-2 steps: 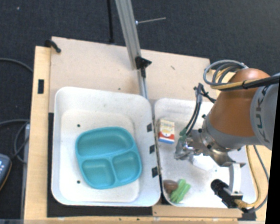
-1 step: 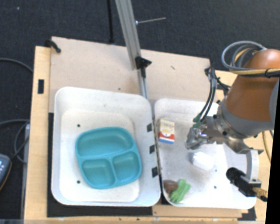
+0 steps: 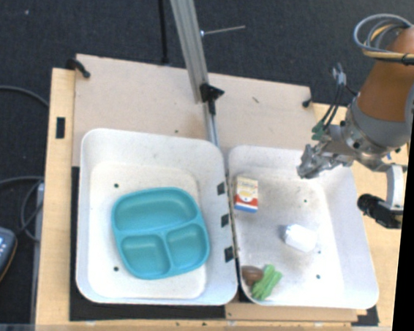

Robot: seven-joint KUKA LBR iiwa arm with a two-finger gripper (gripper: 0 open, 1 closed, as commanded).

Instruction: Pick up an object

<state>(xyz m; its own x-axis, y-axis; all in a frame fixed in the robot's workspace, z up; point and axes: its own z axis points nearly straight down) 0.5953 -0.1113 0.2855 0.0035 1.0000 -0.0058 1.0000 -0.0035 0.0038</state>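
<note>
**benchwatcher:** ok so the gripper (image 3: 308, 166) is up over the far side of the right bin (image 3: 354, 235), hanging off the grey arm (image 3: 381, 106) with the orange band that comes in from the right. Honestly can't tell how the fingers stand, it's just a grey blur at that angle, and I can't make out anything between them either

**tote_lurker:** what's actually in that bin to grab?

**benchwatcher:** four things. A small carton (image 3: 246, 194) with a red and white front, sitting near the left wall, roughly mid-depth. A white blob-ish object (image 3: 300, 238) more toward the middle, well apart from the carton. Then down in the near left corner a green piece (image 3: 267, 282) lying right beside a brown roundish thing (image 3: 251, 274), looks like they're touching

**tote_lurker:** and the gripper's close to any of them?

**benchwatcher:** nope, it's off toward the far end, carton is the nearest and still clearly apart from it

**tote_lurker:** left bin?

**benchwatcher:** left bin (image 3: 94, 186) has a teal divided plate (image 3: 159, 231) with three compartments, lying flat, a bit toward the near side
</note>
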